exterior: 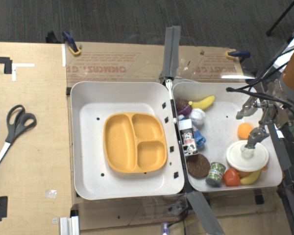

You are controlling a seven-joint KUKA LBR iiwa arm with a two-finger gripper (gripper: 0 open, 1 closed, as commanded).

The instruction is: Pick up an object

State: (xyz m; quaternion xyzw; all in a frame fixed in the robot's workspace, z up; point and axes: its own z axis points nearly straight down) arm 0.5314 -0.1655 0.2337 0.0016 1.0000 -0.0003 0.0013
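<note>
In the camera view, the tool (253, 140) is seen over the right bin (220, 116), lowered toward its 4 o'clock corner onto a white round lid (247, 155); whether it is open or closed cannot be told. An orange ball (244, 130) lies just beside it at 11 o'clock. A yellow divided plate (135, 142) sits centrally in the left bin (83, 131). Scissors (12, 129) lie on the desk (24, 180) at 9 o'clock.

The arm is reaching in from the right edge, its wrist angling down and leftward, with the tool (250, 142) hanging low at the near right of the scene.
</note>
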